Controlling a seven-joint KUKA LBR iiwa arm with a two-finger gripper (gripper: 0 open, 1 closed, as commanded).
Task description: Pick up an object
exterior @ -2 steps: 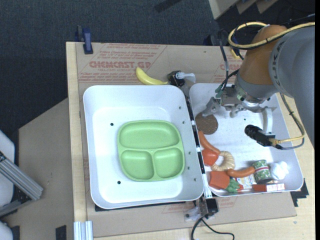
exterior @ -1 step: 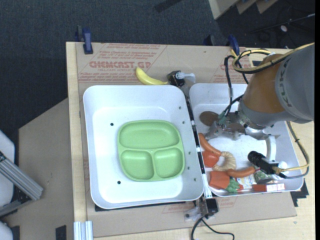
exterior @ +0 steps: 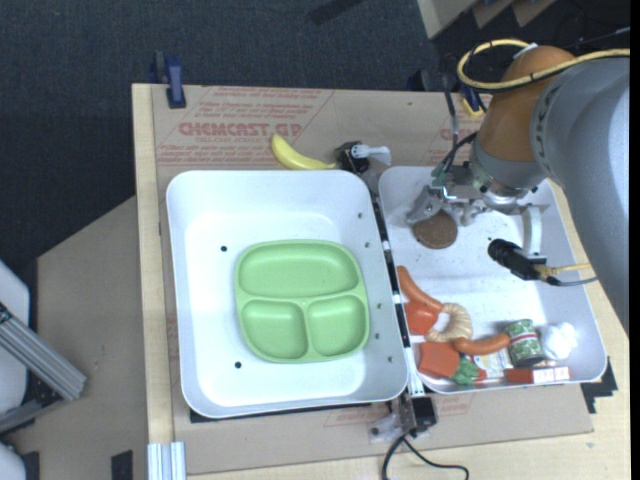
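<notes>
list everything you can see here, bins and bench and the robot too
bins: 2, white, side by side on the bench
divided plate: 1, green, in the left bin
brown disc: 1, brown, far end of the right bin, under the hand
toy foods: a heap, mostly orange and red, near end of the right bin
small can: 1, green label, beside the heap
banana: 1, yellow, on the bench behind the left bin
clamp: 1, blue, bench's far left corner
arm: 1, grey with orange band, from the right
hand: 1, over the brown disc

Setting: robotics lab. Evidence: worktop (exterior: 250, 118) lined with printed cardboard, left of the claw (exterior: 445, 203); two white bins (exterior: 200, 298) fixed side by side; aluminium framing (exterior: 35, 353) far left; dark carpet (exterior: 80, 88); loose cable (exterior: 420, 448).
</notes>
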